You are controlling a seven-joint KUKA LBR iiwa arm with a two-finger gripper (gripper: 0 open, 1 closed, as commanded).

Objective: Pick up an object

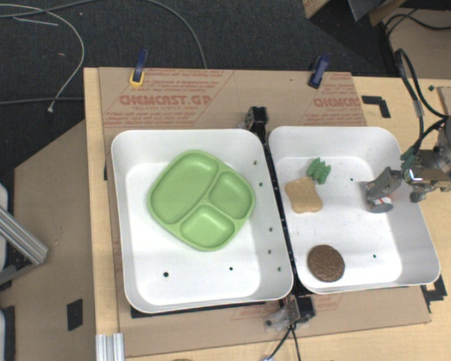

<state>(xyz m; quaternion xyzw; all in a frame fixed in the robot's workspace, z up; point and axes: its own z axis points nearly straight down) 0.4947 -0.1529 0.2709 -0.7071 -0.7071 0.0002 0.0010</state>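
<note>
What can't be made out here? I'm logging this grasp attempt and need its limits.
- Claw, camera view: too small and blurred to tell open or shut, or touching the right bin.
- Arm: cut off by the right edge.
- Green item: too small to identify.

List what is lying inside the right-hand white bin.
The right bin holds a small green toy, a tan cookie-like piece and a brown round disc. The gripper reaches over its right rim; the bin floor directly beneath it is covered from view.
</note>
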